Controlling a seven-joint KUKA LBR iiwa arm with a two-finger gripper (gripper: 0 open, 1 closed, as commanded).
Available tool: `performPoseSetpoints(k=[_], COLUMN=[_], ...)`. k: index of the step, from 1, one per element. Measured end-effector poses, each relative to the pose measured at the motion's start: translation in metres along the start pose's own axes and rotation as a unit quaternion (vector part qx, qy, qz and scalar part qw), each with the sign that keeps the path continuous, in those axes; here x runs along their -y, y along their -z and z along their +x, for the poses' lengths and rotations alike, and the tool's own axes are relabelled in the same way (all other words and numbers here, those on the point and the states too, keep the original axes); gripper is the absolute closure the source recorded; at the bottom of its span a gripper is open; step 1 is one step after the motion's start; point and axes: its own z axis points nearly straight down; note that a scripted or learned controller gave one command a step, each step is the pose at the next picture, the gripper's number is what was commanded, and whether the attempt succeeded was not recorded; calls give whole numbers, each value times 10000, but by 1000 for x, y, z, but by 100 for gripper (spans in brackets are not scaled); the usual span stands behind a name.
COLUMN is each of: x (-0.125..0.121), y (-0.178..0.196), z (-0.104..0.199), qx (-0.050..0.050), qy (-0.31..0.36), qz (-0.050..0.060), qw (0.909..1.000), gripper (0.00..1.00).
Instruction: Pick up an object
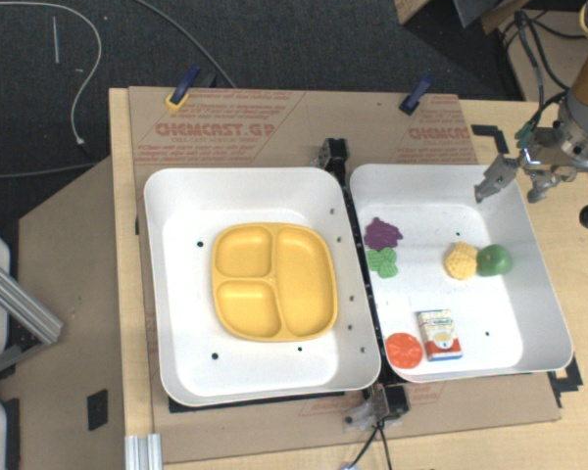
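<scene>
while the gripper (514, 184) hangs spread and empty over the right bin's (529, 355) far right corner, no object is picked yet. candidates lie in that bin: green ball (494, 259) touching yellow lump (461, 260), purple piece (382, 232) above green piece (381, 262), small carton (438, 334) beside orange disc (404, 351). best target, by my judgement: the ball, nearest; descend centred, clear of the lump. left bin (176, 204) holds a yellow tray (274, 282).

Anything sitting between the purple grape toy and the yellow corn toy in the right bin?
No. In the camera view, only bare white bin floor lies between the purple grape toy and the yellow corn toy.
</scene>
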Motion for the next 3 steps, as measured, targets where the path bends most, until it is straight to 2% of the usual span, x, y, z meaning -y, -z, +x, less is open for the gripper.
performPoseSetpoints(k=[1,2,3], x=[-3,6,3], y=[9,-43,-86], z=[1,-4,-1], qx=[17,10,7], qy=[19,13,23], qz=[-72,-44,-46], qw=[10000,10000,10000], gripper=[0,0,0])
